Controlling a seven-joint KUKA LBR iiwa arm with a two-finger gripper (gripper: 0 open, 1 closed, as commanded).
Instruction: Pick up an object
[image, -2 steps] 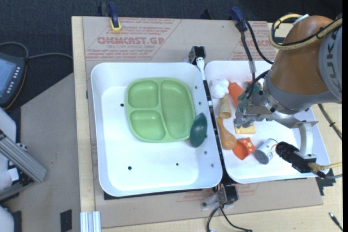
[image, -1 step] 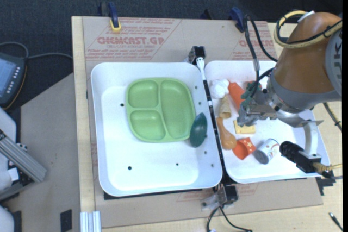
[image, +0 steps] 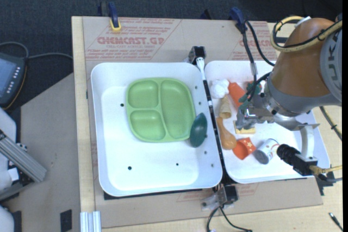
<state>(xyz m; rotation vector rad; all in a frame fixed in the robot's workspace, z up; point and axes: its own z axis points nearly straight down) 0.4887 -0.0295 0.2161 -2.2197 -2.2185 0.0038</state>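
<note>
— What is held in the left shallow white bin (image: pixel 109 133)?
— A green divided plastic plate (image: pixel 160 108), with a dark green rounded object (image: pixel 198 131) set against its right edge.
— And the right white bin (image: pixel 283 168)?
— Small items are crowded at its left side.

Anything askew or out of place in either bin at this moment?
One thing: the dark green object in the left bin leans on the green divided plate, overlapping its lower right corner rather than lying flat. The right bin's small items sit jumbled but contained.

Grey arm (image: pixel 321 89) with broad orange band, black cables along it.
</note>
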